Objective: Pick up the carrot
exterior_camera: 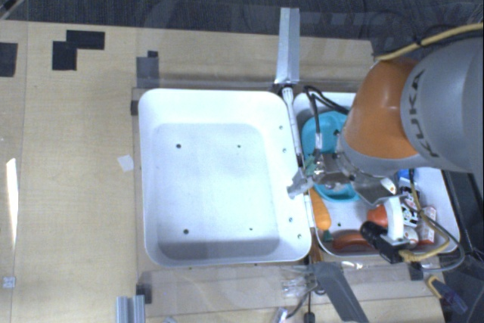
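**A:** Item one, the gripper?

**B:** The grey metal two-finger gripper (318, 176) is recorded low over the left edge of the right-hand shallow white plastic bin (446, 197), just beside the wall between the bins. How far it is open cannot be told; nothing is seen held in it. It is carried by the grey arm with the orange band (412, 113), by which much of that bin is covered.

**A:** Item two, the carrot?

**B:** One small orange carrot (323, 214) is listed, lying lengthwise against the left wall of the right bin, toward its near corner. It is placed just below the gripper; whether the two touch cannot be told.

**A:** Bins, counted?

**B:** Two are entered, set side by side on the pale wooden counter (68, 185). The left-hand shallow white plastic bin (212, 178) is catalogued with small dark dots on its floor.

**A:** Contents of the right bin?

**B:** Besides the carrot: one round turquoise-blue object (318, 134), partly hidden under the arm; one dark reddish-brown object (349, 240) at the near wall, just beside the carrot; one red object (378, 214) near the wrist hardware, partly covered. Other contents are hidden by the arm.
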`<state>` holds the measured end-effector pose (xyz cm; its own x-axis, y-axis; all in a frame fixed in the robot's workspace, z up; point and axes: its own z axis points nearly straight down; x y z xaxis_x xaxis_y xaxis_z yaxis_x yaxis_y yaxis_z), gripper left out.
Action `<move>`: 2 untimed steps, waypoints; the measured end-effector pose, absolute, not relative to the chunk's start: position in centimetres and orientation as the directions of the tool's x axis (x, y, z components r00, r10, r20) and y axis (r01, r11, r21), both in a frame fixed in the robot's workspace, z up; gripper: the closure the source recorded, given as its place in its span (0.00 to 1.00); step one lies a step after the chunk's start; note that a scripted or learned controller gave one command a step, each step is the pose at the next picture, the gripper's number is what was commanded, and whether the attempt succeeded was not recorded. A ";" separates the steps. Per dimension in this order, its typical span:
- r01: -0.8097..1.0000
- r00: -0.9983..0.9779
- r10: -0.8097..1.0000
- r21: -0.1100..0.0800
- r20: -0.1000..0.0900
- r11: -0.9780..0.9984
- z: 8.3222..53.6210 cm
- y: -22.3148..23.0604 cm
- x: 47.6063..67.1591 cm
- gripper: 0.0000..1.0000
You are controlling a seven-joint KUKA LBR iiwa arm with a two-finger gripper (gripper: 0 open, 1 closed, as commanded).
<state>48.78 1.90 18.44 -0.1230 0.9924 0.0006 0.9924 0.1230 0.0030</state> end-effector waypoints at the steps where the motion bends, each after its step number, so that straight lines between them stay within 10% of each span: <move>1: 0.859 -0.512 0.859 0.004 -0.002 0.512 18.5 0.1 48.8 0.00; 2: 0.911 -0.413 0.911 0.006 -0.003 0.413 20.3 0.5 48.9 0.00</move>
